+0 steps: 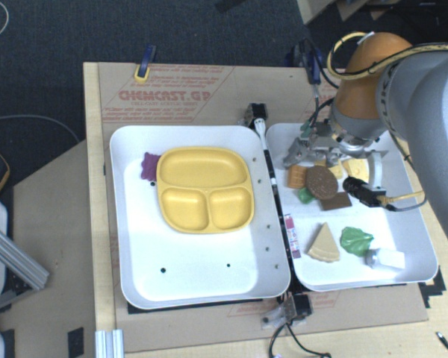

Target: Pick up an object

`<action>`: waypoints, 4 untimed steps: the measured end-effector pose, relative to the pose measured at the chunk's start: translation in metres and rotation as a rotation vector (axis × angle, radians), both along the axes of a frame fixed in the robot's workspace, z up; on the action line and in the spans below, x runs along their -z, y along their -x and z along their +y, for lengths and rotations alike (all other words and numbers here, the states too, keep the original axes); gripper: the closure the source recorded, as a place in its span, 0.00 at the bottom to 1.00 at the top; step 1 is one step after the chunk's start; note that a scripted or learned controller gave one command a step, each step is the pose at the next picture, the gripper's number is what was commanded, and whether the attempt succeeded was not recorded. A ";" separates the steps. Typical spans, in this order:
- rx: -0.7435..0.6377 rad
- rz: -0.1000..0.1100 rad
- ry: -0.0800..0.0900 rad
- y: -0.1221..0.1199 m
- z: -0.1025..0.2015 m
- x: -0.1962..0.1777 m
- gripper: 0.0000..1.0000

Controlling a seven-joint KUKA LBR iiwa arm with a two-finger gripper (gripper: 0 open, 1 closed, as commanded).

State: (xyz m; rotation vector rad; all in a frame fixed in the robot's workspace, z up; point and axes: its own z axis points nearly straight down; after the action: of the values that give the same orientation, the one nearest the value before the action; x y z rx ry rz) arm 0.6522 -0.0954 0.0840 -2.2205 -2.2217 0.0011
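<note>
The tool [330, 157] hangs low over the right bin [411, 263], above a brown round piece [322, 181] and orange block [296, 176]; whether it grips anything cannot be told. The arm [403, 80] hides the bin's far corner, and the yellow tray [205, 188] covers part of a purple item [149, 165].

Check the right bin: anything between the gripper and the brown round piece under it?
Nothing visible. The gripper sits at the top of the right bin, directly above the brown round piece. An orange block and a small green piece touch its left side, crowding it rather than blocking it.
</note>
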 end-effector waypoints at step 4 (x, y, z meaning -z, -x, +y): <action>0.000 -0.007 0.001 -0.012 -0.011 -0.143 1.00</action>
State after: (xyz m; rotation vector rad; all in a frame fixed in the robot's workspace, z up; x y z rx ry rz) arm 0.6646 -0.1062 0.2272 -2.2242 -2.2261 -0.0055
